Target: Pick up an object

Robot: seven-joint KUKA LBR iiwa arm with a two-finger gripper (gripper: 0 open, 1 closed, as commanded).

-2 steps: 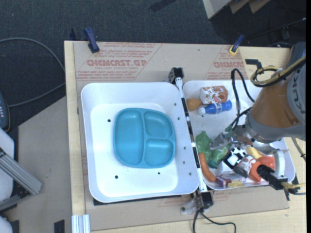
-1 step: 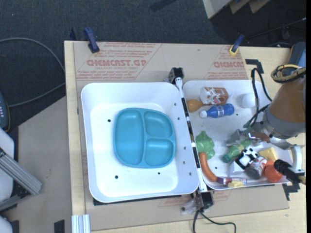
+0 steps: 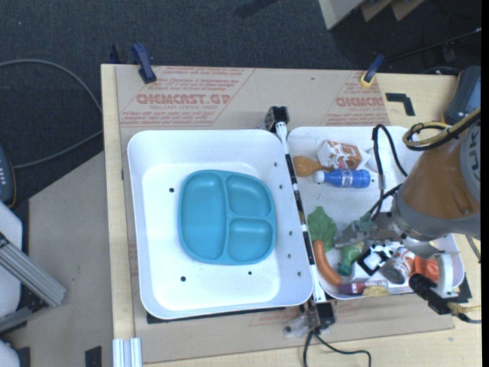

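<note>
Two shallow white bins sit side by side on the table [image 3: 229, 90]. The left bin [image 3: 153, 167] holds one thing, a blue divided plate [image 3: 227, 216] with three compartments, lying flat near its middle. The right bin [image 3: 306, 140] holds a clutter of small things: one blue and white bottle [image 3: 345, 177] lying on its side near the far end, one orange piece [image 3: 305, 165] just left of the bottle, one white and brown packet [image 3: 341, 154] just behind it, one leafy green toy [image 3: 321, 226] near the dividing wall, one orange carrot-like toy [image 3: 325, 264] against the near left wall, and a jumble of red, white and purple items [image 3: 397, 270] along the near edge that cannot be counted apart. The single arm [image 3: 439, 189], with its orange band, reaches in from the right and lowers the pincer [image 3: 372, 243] into the near half of the right bin, among the green toy and the jumble. Whether the pincer is apart or together cannot be told. Two clamps, one blue [image 3: 142, 61] and one yellow and blue [image 3: 372, 69], grip the far edge of the table.
</note>
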